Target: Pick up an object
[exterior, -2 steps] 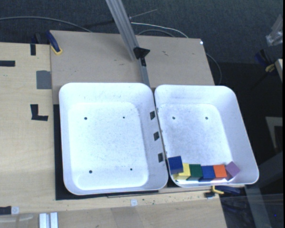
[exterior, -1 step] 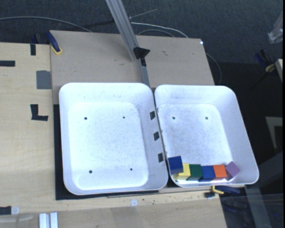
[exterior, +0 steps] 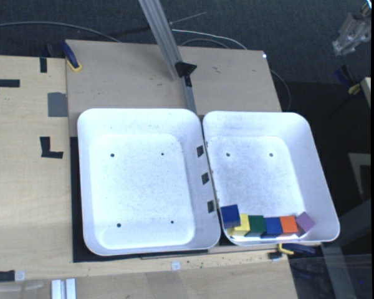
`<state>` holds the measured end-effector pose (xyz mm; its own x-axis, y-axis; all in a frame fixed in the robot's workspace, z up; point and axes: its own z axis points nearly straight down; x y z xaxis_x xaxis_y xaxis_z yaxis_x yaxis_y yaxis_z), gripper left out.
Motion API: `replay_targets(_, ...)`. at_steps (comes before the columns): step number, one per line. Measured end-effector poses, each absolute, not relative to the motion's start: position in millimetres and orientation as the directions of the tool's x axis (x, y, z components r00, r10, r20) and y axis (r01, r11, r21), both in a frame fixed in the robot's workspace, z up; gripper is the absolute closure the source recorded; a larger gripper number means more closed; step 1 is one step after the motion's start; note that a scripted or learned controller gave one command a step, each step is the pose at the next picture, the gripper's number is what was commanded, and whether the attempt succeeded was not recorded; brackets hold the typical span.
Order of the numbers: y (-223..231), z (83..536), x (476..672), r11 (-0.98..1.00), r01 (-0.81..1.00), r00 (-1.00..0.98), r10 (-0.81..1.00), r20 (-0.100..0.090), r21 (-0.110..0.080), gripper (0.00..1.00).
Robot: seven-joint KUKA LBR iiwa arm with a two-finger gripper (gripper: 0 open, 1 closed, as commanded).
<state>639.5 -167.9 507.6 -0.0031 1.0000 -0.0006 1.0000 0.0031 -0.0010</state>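
Several small coloured blocks lie in a row along the near wall of the right bin (exterior: pixel 299 129): a blue block (exterior: pixel 229 214), a yellow one (exterior: pixel 240 225), a green one (exterior: pixel 256 224), a second blue one (exterior: pixel 273 226), an orange one (exterior: pixel 288 224) and a purple one (exterior: pixel 305 220). The blue block at the left end sits slightly above the yellow one. High at the top right, well beyond the bins, a pale blurred shape that looks like my gripper (exterior: pixel 352 33) hangs over the dark floor, far from the blocks.
The left bin (exterior: pixel 87 129) stands beside the right one. A slanted metal rail (exterior: pixel 159 27) runs from the top down to the gap between the bins. Small clamps sit at the board's far left corner (exterior: pixel 73 59) and near edge (exterior: pixel 293 250).
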Motion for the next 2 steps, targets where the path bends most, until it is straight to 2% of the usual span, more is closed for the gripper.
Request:
replay_targets(1,-169,518,639.7,0.003,1.000,-0.003,1.000,-0.003,0.000,1.00)
replay_targets(2,-169,475,651.4,0.002,1.000,-0.002,1.000,-0.002,-0.004,1.00)
